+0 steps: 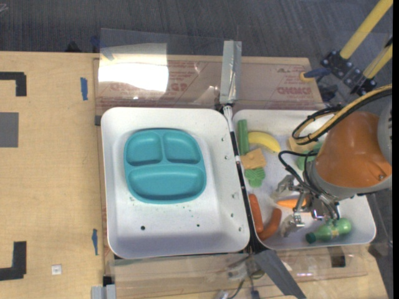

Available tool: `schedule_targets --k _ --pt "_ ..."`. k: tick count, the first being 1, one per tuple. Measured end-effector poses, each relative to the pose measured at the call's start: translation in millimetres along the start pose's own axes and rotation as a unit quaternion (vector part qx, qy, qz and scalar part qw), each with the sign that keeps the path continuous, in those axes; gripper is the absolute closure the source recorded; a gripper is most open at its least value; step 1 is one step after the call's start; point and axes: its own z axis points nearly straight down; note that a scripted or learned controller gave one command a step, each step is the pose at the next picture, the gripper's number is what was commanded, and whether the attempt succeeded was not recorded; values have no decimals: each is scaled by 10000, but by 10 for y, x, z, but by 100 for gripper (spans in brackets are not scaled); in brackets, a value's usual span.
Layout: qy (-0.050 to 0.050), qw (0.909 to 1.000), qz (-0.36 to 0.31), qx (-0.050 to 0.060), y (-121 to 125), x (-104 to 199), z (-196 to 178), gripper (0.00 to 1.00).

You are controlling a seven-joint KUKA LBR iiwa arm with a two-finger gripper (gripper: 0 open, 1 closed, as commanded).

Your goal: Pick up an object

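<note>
Gripper point(305, 207) low over near half of right bin point(368, 229), fingers apart, nothing seen between them. Small orange piece point(288, 202) just beside fingers. Green object point(328, 230) near bin's near right corner. Red sausages point(262, 220) along near left edge. Banana point(263, 141), green stick point(242, 136) at far left corner. Teal divided plate point(165, 166) centred in left bin point(124, 229).
</note>
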Motion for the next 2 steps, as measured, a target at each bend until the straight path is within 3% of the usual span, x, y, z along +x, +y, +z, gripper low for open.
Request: schedule_targets --k 1,2 --pt "-55 10000 -8 6 7 -36 -125 100" --pt "12 9964 -850 5 80 8 -8 100"
